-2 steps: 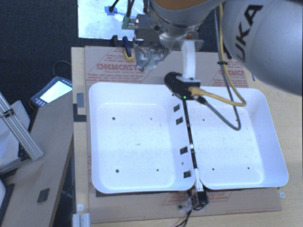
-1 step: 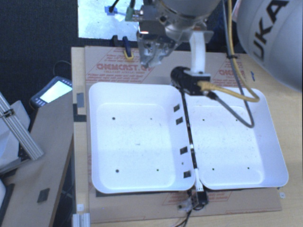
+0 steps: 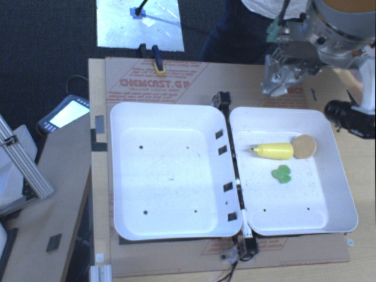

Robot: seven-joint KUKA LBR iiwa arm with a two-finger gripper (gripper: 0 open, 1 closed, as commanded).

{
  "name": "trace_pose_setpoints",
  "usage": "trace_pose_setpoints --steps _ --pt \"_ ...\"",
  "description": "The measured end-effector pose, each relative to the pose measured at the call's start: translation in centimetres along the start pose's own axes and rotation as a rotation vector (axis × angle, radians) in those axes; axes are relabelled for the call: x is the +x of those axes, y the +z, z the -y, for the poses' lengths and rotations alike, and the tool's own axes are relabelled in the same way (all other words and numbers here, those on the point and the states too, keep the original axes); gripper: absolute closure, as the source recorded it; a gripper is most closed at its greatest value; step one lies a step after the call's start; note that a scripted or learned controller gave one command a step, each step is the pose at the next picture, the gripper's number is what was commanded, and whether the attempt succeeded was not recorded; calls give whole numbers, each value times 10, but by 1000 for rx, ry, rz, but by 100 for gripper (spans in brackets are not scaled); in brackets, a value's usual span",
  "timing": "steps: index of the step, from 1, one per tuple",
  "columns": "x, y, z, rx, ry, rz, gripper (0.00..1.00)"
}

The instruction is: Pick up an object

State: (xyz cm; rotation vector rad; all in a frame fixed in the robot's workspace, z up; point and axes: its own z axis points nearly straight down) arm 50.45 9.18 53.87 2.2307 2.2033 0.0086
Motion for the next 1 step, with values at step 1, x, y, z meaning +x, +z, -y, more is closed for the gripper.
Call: trace_pose_setpoints --steps 1 --pt "35 162 -8 22 -15 3 100"
